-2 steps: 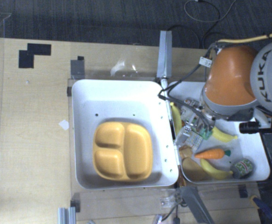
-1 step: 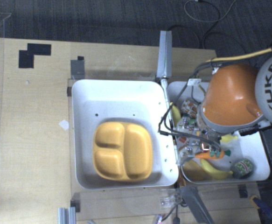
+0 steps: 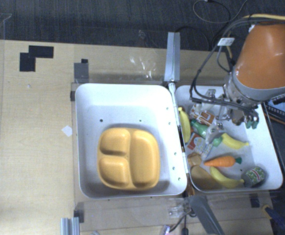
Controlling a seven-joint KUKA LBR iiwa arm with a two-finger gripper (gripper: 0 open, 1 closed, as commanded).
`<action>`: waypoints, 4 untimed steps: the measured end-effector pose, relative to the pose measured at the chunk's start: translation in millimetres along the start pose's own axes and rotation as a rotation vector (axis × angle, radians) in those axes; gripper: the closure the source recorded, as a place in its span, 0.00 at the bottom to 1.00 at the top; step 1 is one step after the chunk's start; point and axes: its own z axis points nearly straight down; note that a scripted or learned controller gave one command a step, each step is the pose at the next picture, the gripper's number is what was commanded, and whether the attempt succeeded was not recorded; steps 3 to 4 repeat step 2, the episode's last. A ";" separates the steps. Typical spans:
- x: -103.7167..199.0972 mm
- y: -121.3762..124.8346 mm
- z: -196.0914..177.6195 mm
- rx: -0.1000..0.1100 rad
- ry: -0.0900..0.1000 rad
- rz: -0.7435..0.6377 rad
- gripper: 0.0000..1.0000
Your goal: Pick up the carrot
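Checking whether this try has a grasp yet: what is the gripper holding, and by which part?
Nothing. The gripper hangs over the right bin with nothing between its fingers; the carrot lies below it, apart.

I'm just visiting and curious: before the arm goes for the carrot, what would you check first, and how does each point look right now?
1. Carrot in view in the right bin: ok.
2. Carrot top unobstructed: ok.
3. Room around it: not ok; bananas crowd both sides.
4. Gripper over carrot: not ok; it sits up-left of it.
5. Gripper open: cannot tell.
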 end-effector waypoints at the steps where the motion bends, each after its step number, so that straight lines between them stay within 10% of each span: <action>1: 18.2 9.5 91.9 -0.002 0.003 -0.330 0.00; 2: -25.4 -7.9 65.2 -0.002 0.000 -0.607 0.00; 4: -25.4 -7.9 65.2 -0.002 0.000 -0.607 0.00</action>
